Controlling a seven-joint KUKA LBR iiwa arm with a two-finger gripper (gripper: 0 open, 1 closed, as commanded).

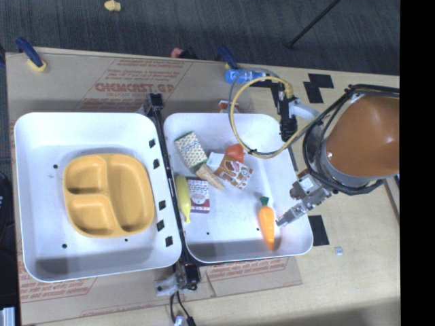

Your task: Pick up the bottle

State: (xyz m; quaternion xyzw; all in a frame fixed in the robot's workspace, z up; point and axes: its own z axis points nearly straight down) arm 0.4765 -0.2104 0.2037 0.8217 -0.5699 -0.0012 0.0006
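The bottle lies on its side in the middle of the right bin. It is small, with an orange-red cap and a brown-and-white printed label, and it touches an ice-cream cone toy. My gripper hangs over the right rim of that bin, to the right of and below the bottle and just right of a toy carrot. Its fingers stand open with nothing between them. The grey arm with its orange band comes in from the right.
A banana and a small red-and-white packet lie at the right bin's left side. The left bin holds a yellow divided plate. A yellow cable loop hangs over the right bin's far edge.
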